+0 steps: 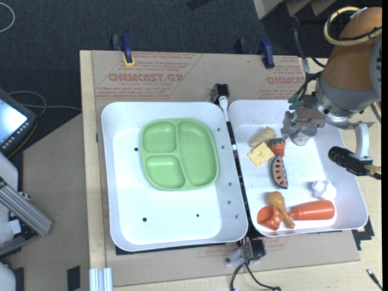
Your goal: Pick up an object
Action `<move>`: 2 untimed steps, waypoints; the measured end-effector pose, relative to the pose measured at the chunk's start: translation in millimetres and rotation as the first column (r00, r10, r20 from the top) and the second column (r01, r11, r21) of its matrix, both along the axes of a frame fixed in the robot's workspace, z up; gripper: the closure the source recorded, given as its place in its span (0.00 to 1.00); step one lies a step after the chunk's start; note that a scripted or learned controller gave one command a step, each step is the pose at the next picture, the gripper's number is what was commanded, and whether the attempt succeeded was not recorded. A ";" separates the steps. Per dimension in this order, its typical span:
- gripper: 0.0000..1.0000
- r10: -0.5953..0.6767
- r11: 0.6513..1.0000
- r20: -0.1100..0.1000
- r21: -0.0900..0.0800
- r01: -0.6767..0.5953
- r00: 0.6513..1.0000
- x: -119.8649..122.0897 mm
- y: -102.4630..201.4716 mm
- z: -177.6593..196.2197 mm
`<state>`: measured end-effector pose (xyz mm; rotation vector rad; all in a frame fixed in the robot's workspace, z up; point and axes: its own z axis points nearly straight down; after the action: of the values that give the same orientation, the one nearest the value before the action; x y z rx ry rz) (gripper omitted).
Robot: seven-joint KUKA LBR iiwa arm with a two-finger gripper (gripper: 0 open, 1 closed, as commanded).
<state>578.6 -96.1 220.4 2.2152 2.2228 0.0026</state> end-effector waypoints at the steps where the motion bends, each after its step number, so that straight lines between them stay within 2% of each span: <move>1: 1.00 0.003 1.000 0.000 0.002 -0.003 1.000 25.4 54.0 -4.6; 2: 1.00 0.002 1.000 0.003 0.002 -0.002 1.000 64.5 104.1 5.6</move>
<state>643.0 8.0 226.0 2.2125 2.2245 0.0073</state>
